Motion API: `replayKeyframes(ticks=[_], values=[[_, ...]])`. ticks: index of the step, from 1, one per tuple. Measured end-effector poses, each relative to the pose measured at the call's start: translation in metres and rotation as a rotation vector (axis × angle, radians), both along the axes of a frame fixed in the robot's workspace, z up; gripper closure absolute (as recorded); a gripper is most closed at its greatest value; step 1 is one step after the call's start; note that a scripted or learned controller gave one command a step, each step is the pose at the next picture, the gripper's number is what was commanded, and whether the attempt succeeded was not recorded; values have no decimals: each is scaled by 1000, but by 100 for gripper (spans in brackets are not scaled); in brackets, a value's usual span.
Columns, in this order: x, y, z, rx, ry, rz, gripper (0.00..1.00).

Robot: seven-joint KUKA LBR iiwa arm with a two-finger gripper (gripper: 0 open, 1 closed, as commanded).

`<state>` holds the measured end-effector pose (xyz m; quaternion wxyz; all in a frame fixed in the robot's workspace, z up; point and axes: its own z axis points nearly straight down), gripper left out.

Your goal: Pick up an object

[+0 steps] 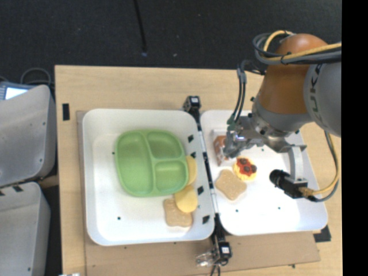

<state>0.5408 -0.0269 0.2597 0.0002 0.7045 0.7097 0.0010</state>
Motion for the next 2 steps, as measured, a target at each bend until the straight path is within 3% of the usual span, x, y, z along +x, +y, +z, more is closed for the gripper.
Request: replayKeyframes(ticks=[1,2], values=[[18,55,-2,-1,0,0,100],[20,109,-2,1,1,1,100]])
